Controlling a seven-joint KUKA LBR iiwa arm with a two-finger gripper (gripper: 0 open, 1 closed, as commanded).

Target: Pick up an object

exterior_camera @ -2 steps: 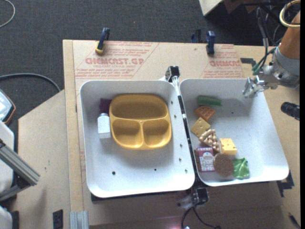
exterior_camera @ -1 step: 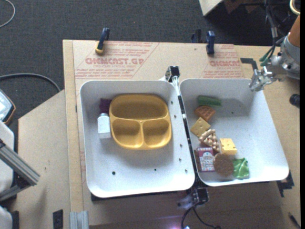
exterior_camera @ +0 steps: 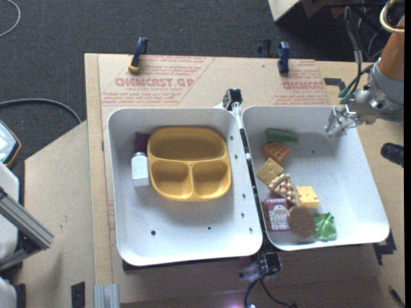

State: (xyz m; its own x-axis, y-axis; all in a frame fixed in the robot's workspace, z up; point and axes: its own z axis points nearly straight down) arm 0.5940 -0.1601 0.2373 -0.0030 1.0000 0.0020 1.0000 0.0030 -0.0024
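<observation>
Pincer (exterior_camera: 336, 122) hangs above the right bin's (exterior_camera: 359, 172) far edge, I can't tell its state, and I fear missing the crowded toy food (exterior_camera: 282, 188) by the bin's left wall.

Yellow tray (exterior_camera: 189, 163) (bins (exterior_camera: 122, 172) white, perhaps greyish).

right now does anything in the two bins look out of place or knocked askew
Nothing looks spilled or damaged. The yellow tray sits slightly skewed in the left bin, with a white bottle squeezed beside it. The toy food is bunched along the right bin's left side.
</observation>
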